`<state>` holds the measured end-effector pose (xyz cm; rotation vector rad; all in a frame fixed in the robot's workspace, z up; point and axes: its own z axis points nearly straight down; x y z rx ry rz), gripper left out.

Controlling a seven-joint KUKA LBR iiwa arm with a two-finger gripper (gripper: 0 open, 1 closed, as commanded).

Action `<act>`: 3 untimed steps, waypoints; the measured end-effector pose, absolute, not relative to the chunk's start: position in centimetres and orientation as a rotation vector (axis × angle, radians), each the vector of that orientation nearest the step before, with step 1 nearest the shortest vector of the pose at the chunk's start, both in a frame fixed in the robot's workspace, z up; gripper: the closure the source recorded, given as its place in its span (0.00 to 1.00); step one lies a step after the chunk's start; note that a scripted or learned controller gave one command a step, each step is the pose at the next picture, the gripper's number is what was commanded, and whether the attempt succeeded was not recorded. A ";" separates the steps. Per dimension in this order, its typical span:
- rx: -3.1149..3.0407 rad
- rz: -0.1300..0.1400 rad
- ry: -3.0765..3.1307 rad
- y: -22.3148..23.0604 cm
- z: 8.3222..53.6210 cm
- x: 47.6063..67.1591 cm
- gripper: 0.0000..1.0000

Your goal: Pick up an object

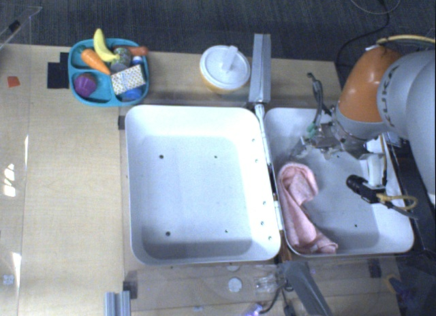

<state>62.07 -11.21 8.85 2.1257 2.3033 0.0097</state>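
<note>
On the counter (61,206), two white bins side by side: left bin (197,185) bare white floor, right bin (354,229) with a crumpled pink cloth (300,206) along its left wall. Above the right bin, gripper (320,136); finger state impossible to tell. Behind, blue tray (107,71) of toy food, lidded white cup (225,67).

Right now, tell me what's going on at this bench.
A grey KUKA arm with an orange band reaches from the right over the right-hand white bin. Its gripper hangs over the bin's upper part, apart from the crumpled pink cloth along the bin's left wall. Nothing is visibly held. A blue tray of toy food sits beyond the bins.
</note>
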 end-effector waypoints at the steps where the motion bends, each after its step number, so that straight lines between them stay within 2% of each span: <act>1: 1.950 0.011 2.452 -3.8 18.8 63.8 0.00; 2: 1.553 0.006 2.724 -8.6 12.8 57.7 0.00; 3: 1.832 0.014 2.537 -13.2 9.1 55.8 0.00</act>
